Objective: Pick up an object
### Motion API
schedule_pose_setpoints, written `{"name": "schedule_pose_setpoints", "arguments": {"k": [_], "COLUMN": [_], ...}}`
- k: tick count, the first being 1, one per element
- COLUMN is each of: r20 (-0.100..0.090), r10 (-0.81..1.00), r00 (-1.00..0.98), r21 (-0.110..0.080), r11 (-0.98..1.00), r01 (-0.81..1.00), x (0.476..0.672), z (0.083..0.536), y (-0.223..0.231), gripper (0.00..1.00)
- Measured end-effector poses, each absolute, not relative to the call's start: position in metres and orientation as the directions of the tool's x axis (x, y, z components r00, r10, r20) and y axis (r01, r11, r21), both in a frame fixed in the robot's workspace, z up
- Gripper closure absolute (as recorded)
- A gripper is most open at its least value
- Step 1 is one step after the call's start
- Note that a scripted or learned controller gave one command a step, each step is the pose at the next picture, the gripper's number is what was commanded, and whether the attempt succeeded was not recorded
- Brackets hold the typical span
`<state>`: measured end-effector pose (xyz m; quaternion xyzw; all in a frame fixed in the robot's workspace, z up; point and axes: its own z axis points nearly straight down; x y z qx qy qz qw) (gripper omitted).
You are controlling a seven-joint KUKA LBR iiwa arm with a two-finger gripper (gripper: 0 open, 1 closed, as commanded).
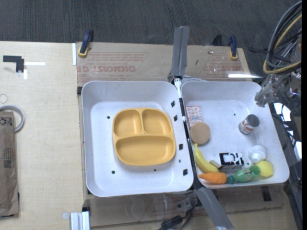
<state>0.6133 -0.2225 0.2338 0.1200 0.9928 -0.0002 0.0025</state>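
Small can lies in right bin, below-left of pincer.

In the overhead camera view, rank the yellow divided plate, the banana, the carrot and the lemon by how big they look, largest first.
1. Yellow divided plate, by far the largest.
2. Banana.
3. Carrot, a little shorter than the banana, though its end tucks behind neighbouring items, so this is close.
4. Lemon, smallest.

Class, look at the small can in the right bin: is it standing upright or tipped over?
Tipped over. The can lies on its side on the floor of the right bin, its round end facing the camera.
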Motion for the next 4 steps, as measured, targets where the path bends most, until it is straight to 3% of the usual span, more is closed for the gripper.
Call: {"name": "schedule_pose_setpoints", "arguments": {"k": [1, 2, 3, 4], "r20": [-0.006, -0.005, -0.005, -0.004], "r10": [-0.094, -0.409, -0.694, -0.892], "r00": [-0.996, -0.912, -0.720, -0.451], "r21": [-0.001, -0.001, -0.003, -0.001], "r11": [0.996, 0.912, 0.720, 0.451], "r01": [-0.094, -0.409, -0.694, -0.892], "x": [0.592, 0.570, 0.610, 0.614], "z": [0.273, 0.279, 0.326, 0.281], "y": [-0.222, -0.222, -0.221, -0.131], "gripper": [1.00, 1.00, 1.00, 1.00]}}
